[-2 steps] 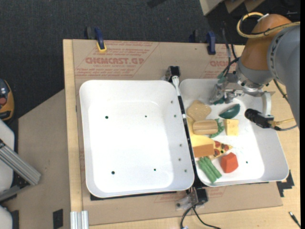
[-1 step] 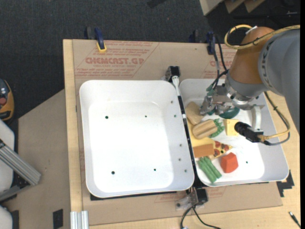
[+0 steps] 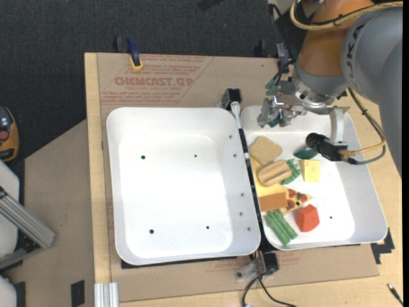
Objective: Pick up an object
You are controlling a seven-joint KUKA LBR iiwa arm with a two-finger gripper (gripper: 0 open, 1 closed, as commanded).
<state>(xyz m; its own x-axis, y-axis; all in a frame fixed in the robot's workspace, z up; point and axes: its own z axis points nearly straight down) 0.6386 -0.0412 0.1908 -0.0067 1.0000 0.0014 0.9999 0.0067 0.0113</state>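
My gripper [image 3: 275, 115] hangs over the far left corner of the right bin [image 3: 358, 232], just beyond the pile of toy food. Nearest to it is a tan bread slice [image 3: 265, 149]. Below that lie a bread roll [image 3: 273, 171], an orange block [image 3: 271, 201], a pizza slice [image 3: 296, 198], a red piece [image 3: 307, 218] and green beans [image 3: 280, 226]. A yellow cheese cube [image 3: 310, 170] and a dark green leaf [image 3: 305, 152] lie to the right of the roll. I see nothing held in the gripper.
The left bin [image 3: 128, 235] sits beside the right one, with a black divider rail [image 3: 246, 165] between them. The grey and orange arm [image 3: 332, 37] reaches in from the upper right, with a black cable part [image 3: 324, 147] hanging over the right bin.
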